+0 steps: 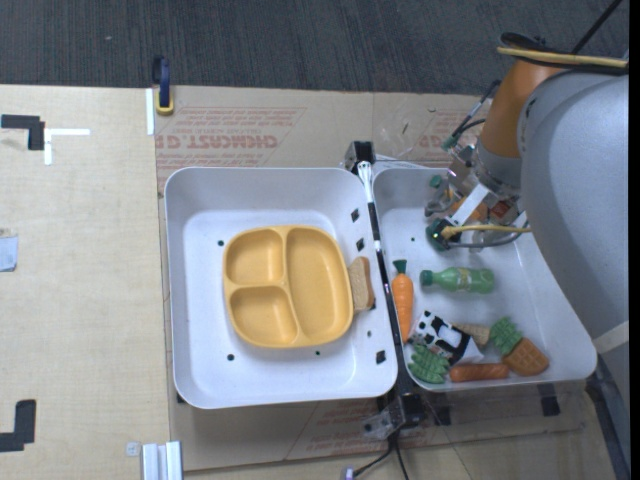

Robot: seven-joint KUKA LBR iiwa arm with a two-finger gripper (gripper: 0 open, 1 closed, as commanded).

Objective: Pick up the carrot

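Far to the left of the end effector, the left shallow white plastic bin (190, 298) holds a yellow three-compartment plastic plate (288, 286), with a tan slice of toy bread (362, 284) touching the plate's right edge. Closer, still left of and below the end effector, the orange toy carrot with a green top (402, 301) lies lengthwise along the left wall of the right shallow white bin (545, 293), green end pointing away from the camera. Below the end effector rests a green plastic bottle with a pale label (459, 280) on its side. Farther below, near the bin's front wall, sit a black-and-white patterned toy (440, 332), a green leafy toy (429, 366), a reddish-orange elongated toy (479, 372) and an orange-and-green toy (518, 348), clustered together. The end effector (446, 218) hangs over the far part of the right bin, apart from the carrot; whether it is spread or closed cannot be told. The grey arm with its orange band (515, 93) enters from the right above the desk (80, 268).
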